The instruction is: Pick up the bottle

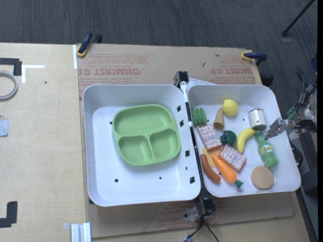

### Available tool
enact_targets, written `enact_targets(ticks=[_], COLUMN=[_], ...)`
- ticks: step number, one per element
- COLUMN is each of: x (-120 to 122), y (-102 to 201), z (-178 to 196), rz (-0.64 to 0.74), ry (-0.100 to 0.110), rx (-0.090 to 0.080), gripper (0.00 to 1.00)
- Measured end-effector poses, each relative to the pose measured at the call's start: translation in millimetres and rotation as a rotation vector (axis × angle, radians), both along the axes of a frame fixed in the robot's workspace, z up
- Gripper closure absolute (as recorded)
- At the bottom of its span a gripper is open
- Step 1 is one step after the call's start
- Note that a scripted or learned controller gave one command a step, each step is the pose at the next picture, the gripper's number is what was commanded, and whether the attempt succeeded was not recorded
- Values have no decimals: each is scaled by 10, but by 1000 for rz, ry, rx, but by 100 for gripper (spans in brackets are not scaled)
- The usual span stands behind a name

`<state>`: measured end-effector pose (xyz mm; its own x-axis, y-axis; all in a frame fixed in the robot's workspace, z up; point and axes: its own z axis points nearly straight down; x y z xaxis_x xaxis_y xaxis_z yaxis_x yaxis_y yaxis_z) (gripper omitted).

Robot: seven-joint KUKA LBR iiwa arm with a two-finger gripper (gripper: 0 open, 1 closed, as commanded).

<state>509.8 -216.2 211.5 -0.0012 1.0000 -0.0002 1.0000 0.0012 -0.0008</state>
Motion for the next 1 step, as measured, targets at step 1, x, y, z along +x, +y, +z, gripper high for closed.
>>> enact_targets(ticks=[1], x=[5], y=[-2], z=[95], rz=[2], ry=[0], rx=[-1], gripper=[100])
